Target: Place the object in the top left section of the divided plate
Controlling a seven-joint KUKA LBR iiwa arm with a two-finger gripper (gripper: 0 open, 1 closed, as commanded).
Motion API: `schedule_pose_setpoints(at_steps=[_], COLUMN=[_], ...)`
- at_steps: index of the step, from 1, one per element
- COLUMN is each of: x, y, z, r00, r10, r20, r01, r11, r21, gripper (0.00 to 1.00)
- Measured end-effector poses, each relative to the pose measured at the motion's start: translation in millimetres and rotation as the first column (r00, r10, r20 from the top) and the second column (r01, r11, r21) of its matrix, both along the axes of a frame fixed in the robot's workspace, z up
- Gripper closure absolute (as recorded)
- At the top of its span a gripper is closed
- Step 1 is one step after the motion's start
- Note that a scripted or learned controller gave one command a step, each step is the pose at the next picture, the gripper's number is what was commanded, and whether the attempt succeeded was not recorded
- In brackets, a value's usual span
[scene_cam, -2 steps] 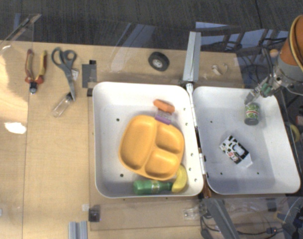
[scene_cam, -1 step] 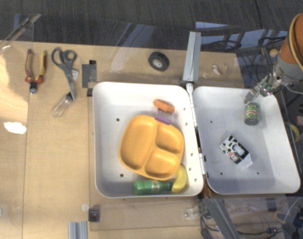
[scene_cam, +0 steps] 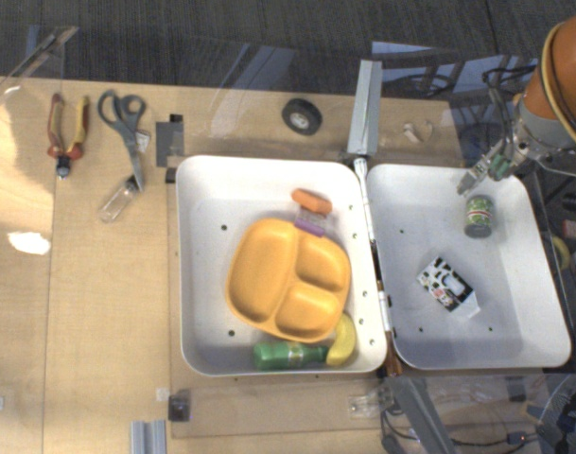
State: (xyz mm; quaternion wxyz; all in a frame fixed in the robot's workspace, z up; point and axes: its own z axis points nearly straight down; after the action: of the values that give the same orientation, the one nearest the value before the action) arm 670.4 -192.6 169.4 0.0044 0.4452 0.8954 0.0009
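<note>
Gripper (scene_cam: pixel 484 171) hovers at the right white bin's (scene_cam: pixel 543 339) far edge, just above a small green-labelled can (scene_cam: pixel 478 216); its opening cannot be told. Yellow divided plastic plate (scene_cam: pixel 289 279) sits tilted in the left white bin (scene_cam: pixel 204 253), crowded by an orange sausage-shaped piece (scene_cam: pixel 311 200).

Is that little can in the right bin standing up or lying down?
Standing up. The can shows its round top toward the overhead camera, with the label wrapped below it, near the bin's far edge.
</note>
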Motion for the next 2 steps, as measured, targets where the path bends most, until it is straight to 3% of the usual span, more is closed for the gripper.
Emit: schedule_pose_setpoints(at_steps=[1, 2], x=[-6.5, -3.3], y=[-12.6, 21.2], z=[-14.5, 15.9], r00=[1.000, 0.999], r10=[0.029, 0.037], r20=[-0.001, 0.001], r01=[-0.029, -0.037], r11=[1.000, 0.999], r21=[0.000, 0.001], gripper=[1.00, 1.00])
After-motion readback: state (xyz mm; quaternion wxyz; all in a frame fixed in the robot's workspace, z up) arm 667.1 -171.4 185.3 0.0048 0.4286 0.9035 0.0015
